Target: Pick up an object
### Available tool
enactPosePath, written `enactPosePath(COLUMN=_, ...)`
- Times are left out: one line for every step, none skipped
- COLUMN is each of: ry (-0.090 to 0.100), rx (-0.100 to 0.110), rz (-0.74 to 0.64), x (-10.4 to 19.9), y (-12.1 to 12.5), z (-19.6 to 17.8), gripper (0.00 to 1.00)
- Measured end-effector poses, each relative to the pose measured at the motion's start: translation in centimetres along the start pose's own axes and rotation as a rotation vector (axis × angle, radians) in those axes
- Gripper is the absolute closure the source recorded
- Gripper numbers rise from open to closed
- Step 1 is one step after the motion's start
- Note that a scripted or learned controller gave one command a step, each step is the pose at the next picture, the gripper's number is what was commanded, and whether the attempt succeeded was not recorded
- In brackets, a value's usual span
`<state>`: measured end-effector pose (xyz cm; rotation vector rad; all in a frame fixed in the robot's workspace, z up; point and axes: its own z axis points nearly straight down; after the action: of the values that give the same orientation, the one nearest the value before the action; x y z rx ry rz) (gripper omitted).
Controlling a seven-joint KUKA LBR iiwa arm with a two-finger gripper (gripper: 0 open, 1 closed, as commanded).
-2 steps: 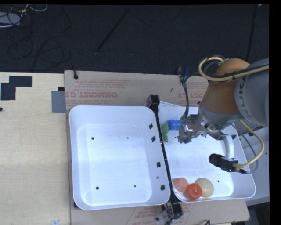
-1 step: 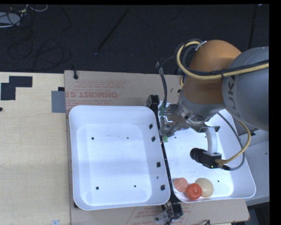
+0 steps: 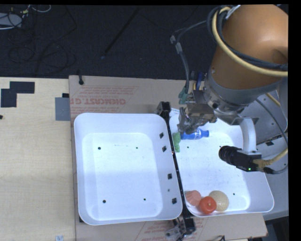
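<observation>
A pale wood-grain desk (image 3: 33,155) is seen at the left, marked with dark square patches (image 3: 19,92), and a brown cardboard sheet (image 3: 127,94) with reversed red lettering is laid over it. Beyond the desk a dark floor (image 3: 94,37) is visible — loose cables (image 3: 28,9) are strewn across it.

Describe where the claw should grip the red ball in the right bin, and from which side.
Grip the red ball across its middle, coming straight down. It is round and sits against the bin's near wall, between a pink piece and a cream ball, so sideways approaches look crowded.
</observation>
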<state>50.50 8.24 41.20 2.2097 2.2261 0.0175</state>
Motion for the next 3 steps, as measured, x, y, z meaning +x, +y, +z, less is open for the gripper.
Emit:
enactPosePath(ry=-0.002, rx=-0.002, rz=0.007, x=-2.7, y=-2.9, z=-13.5, gripper=1.00)
enactPosePath(ry=-0.009, rx=0.009, rz=0.010, x=-8.2, y=14.5, z=-12.3, gripper=1.00)
enactPosePath(ry=-0.004, rx=0.028, rz=0.005, x=-5.3, y=8.8, z=-1.3, gripper=1.00)
